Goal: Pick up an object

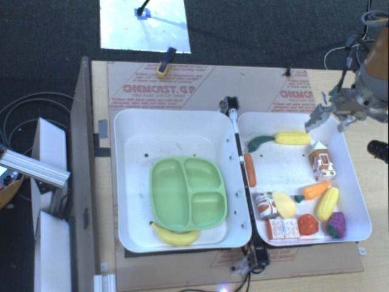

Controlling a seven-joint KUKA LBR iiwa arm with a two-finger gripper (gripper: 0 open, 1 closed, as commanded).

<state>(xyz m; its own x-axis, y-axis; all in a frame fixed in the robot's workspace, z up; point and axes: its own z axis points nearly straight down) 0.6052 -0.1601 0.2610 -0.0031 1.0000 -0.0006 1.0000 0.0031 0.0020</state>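
Left bin (pixel 130 163): a green divided tray (pixel 188 192) sits in the middle, with a banana (pixel 175 236) lying against its near edge. Nothing here is close to my reach at present.

Right bin (pixel 358 193): the candidates are crowded. A sausage (pixel 250 170) lies along the left wall. A corn cob (pixel 292 139) rests near the far wall, with a dark green piece (pixel 260 142) touching its left end. A small carton (pixel 321 163) stands by the right side. Toward the near wall sit a can (pixel 264 204), a lemon (pixel 284 204), a carrot (pixel 316 191), a second corn cob (pixel 328 203), a flat box (pixel 282 228), a red pepper (pixel 308 224) and a bunch of grapes (pixel 336 224), several touching one another.

My claw (pixel 331 119) hangs above the far right corner of this bin, its two fingers spread apart and holding nothing.

Assessment: the corn cob by the far wall is the nearest item and has space on both long sides. I judge it the soundest pick. Recommended approach: descend with fingers straddling its narrow width, stay off the wall, and close only once fully down. The near cluster risks catching neighbours.
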